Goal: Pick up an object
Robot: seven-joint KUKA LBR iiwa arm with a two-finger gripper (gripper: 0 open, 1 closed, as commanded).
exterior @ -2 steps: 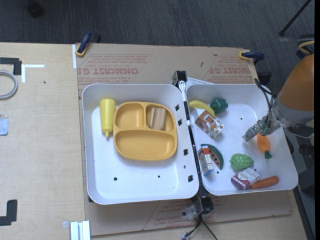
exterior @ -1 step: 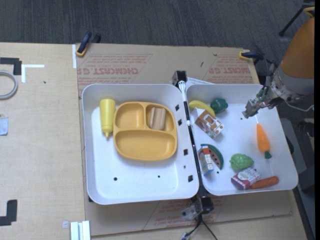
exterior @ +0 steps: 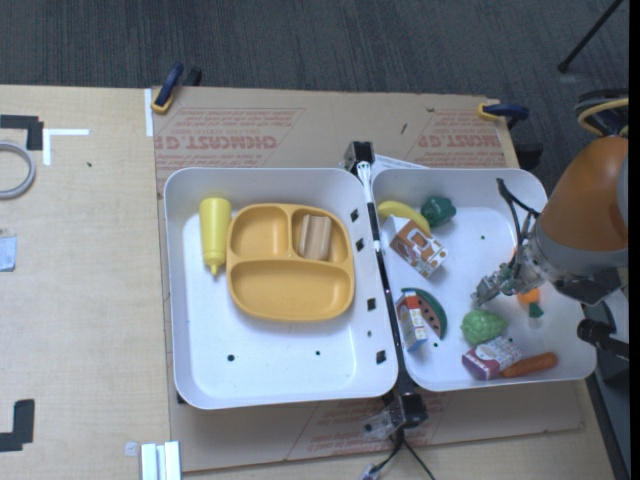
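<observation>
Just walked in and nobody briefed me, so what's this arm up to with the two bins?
The KUKA arm reaches in from the right over the right bin, its pincer low among toy foods: a banana, a watermelon slice, a green leafy piece and a carrot. Nothing visibly sits in the pincer. The left bin holds a yellow divided plate and a yellow bottle, both untouched.
</observation>
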